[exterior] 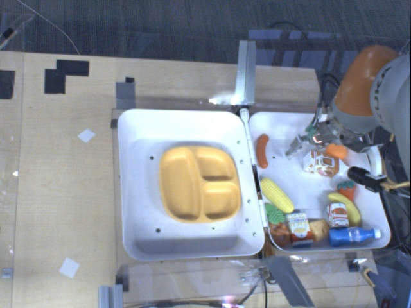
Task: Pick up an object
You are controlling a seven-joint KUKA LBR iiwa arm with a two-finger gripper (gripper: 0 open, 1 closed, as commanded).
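Observation:
The right bin (282,126) holds the loose objects. A red sausage (262,151) lies near its left wall, with a yellow corn cob (277,195) below it. A white carton with red print (320,165) sits in the upper middle, and an orange carrot-like piece (336,151) lies beside it. A banana (345,206), a small can (337,215) and a blue bottle (352,237) lie at the lower right. My gripper (307,141) hangs low in the bin, just up-left of the white carton. I see nothing held in it.
The left bin (128,172) carries a yellow divided tray (198,182) in its middle. A metal divider post (246,69) stands between the bins at the back. A small printed box (297,224) and other packages crowd the right bin's front wall.

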